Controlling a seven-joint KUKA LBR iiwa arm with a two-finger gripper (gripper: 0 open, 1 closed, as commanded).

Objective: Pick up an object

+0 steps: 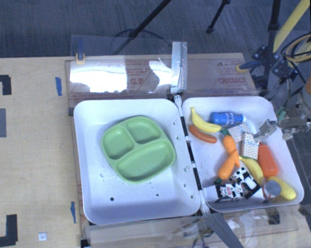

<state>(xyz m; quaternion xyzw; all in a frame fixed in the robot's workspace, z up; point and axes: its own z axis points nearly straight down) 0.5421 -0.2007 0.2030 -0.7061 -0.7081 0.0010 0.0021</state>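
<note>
Fingers of the gripper (264,130) hang at the right bin's (285,156) right edge; whether they are parted I cannot tell. Beneath lie a wafer (250,150), orange pepper (268,161) and carrot (228,160). A green plate (139,147) fills the left bin (90,165).

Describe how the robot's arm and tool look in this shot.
At the right edge, the tool is a small pale grey metal piece with a dull sheen. Behind it sits a darker grey, boxy wrist section with thin cables running around it. Finer markings are too small to tell.

Robotics lab, wooden bench (34,167) with tape marks, 2 white bins (92,201), tripod legs (156,15), cables (296,48), carpet floor
</note>
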